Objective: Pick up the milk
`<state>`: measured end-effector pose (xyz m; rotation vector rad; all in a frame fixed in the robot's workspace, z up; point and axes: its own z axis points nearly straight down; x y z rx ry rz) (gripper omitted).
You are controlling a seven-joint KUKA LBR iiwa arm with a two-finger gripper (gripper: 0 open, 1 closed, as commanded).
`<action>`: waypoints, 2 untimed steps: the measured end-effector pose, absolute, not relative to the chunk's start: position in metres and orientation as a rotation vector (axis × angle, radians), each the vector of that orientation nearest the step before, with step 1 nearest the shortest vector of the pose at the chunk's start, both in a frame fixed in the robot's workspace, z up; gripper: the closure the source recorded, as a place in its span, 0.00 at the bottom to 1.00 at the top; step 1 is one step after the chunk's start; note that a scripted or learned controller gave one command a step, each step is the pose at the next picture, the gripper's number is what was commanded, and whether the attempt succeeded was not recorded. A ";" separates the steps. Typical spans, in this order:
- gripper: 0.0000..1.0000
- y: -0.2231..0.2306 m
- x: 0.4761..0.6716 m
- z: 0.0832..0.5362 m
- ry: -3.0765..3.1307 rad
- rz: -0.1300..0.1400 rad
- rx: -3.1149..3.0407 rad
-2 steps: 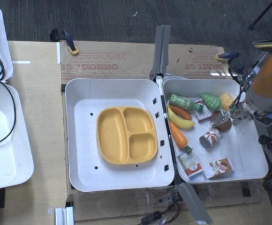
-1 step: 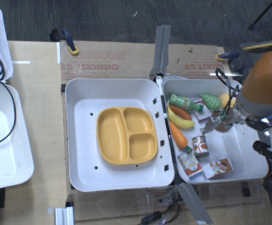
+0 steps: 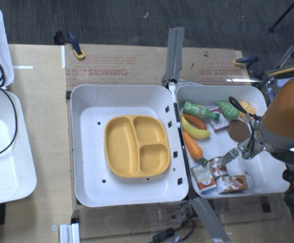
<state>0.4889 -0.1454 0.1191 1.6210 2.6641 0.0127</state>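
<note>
The milk is a small white carton with a printed label. It lies in the right bin near the front left corner. My gripper hangs over the middle of this bin, up and to the right of the milk and apart from it. One silver finger points toward the cartons. The fingers look spread, with nothing between them. The orange band of the arm is at the right edge.
Beside the milk lie a red-brown carton and a small red packet. A carrot, banana, green bottle and brown disc fill the bin's back. The left bin holds a yellow divided plate.
</note>
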 end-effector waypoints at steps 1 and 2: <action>0.00 -0.110 0.482 0.095 2.586 0.008 1.767; 0.00 -0.155 0.478 0.133 2.793 0.000 1.434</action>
